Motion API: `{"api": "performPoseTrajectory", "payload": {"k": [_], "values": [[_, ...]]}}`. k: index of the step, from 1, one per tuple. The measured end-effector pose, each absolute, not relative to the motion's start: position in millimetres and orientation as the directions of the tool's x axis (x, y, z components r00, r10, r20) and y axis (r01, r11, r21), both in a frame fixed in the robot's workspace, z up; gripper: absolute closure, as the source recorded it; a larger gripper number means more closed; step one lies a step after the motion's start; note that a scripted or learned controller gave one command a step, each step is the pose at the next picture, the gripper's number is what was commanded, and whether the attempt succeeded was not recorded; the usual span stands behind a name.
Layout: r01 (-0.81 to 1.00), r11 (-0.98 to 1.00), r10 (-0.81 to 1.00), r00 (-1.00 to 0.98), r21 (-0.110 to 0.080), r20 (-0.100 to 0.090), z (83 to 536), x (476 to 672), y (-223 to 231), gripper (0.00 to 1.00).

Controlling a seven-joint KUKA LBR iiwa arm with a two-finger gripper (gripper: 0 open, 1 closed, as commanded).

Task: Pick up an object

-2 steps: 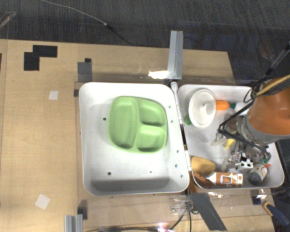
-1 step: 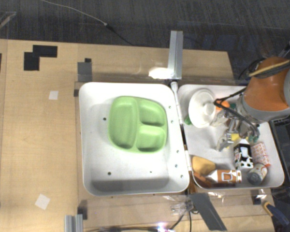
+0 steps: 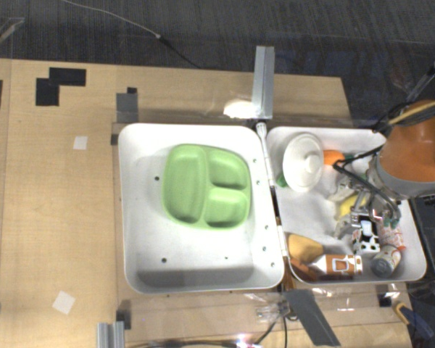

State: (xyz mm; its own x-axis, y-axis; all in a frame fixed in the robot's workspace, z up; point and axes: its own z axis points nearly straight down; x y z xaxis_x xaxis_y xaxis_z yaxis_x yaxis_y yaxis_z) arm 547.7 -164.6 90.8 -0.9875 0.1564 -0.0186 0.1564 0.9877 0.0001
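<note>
Gripper point(image 3: 362, 227) low in right bin point(image 3: 420, 270), grip state unclear; yellow object point(image 3: 346, 207) just beside, brown bottle point(image 3: 337, 266) below.

Arm point(image 3: 413, 158): orange band seen above grey wrist section. Black cables point(image 3: 355, 167) routed alongside. Gripper point(image 3: 364, 227): metallic, small red and blue markings noted.

Even, fairly bright overhead light. You see soft shadow pooled along near inner wall of left bin point(image 3: 188, 278) and faint shade under green tray point(image 3: 206, 185). Small glare patch on bench point(image 3: 51, 216) beside metal post point(image 3: 264, 82), at top edge of bins. White plastic near blown out, detail thin. Dark floor point(image 3: 203, 13) grainy. Clutter in right bin point(image 3: 420, 256) soft, small items hard for you to resolve. Slight overall blur.
</note>
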Motion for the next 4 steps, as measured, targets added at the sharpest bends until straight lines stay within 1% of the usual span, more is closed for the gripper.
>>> {"api": "performPoseTrajectory", "payload": {"k": [1, 2, 3, 4], "values": [[0.33, 0.944, 0.33, -0.943, 0.003, -0.034, 93, 496.4, -157, 0.0], [0.223, 0.975, 0.223, -0.975, 0.002, -0.02, 91, 571.1, -121, 0.0], [0.128, 0.992, 0.128, -0.992, 0.0, -0.021, 91, 533.8, -142, 0.0], [0.341, 0.94, 0.341, -0.94, -0.004, -0.009, 89, 632.0, -97, 0.0]]}}
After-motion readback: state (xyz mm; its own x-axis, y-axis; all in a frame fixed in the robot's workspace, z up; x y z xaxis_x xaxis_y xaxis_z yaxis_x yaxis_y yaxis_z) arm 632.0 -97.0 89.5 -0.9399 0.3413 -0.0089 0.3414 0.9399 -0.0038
